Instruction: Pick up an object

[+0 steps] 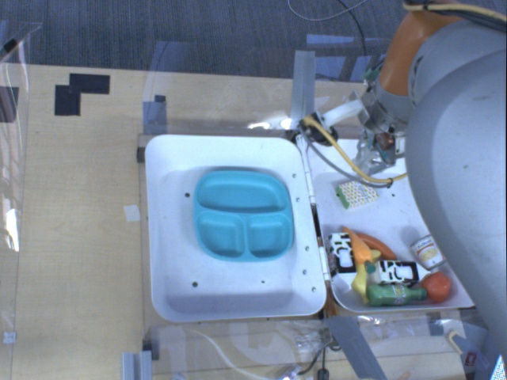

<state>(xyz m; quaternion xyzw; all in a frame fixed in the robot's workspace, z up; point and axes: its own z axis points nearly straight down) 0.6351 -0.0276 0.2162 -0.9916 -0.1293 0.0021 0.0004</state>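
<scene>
End effector hangs over right bin, toward its 12 o'clock end — whether closed or open, cannot tell. Green-dotted white packet lies just below it, at 7 o'clock from it. Clutter at bin's 6 o'clock: carrot, green bottle, tomato, small jar. Left bin holds blue divided tray at centre.
</scene>
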